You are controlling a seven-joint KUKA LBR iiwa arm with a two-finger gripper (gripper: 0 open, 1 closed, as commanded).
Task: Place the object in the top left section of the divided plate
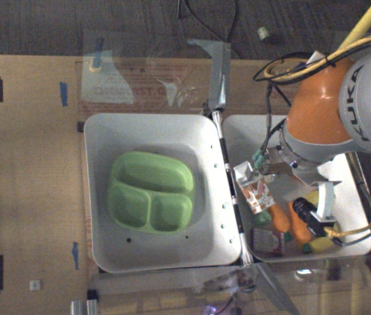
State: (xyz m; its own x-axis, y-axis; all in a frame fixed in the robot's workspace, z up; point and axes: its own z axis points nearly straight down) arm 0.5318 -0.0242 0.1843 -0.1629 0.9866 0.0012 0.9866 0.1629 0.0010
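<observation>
Camera view: gripper (268, 170) hangs over the right bin (362, 238); whether it grips anything I cannot tell. The small packet (257, 194) at its six o'clock looks light and crinkly; pinch its edges

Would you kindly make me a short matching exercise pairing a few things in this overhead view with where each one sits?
Things:
1. green divided plastic plate
2. orange carrot-shaped toy
3. strips of blue tape
4. orange band on the grey arm

Places:
A. on the wooden bench, left of the bins
B. in the right white bin
C. above the right bin, near the wrist
D. in the middle of the left white bin

Pairs: 1-D, 2-B, 3-A, 4-C
</observation>
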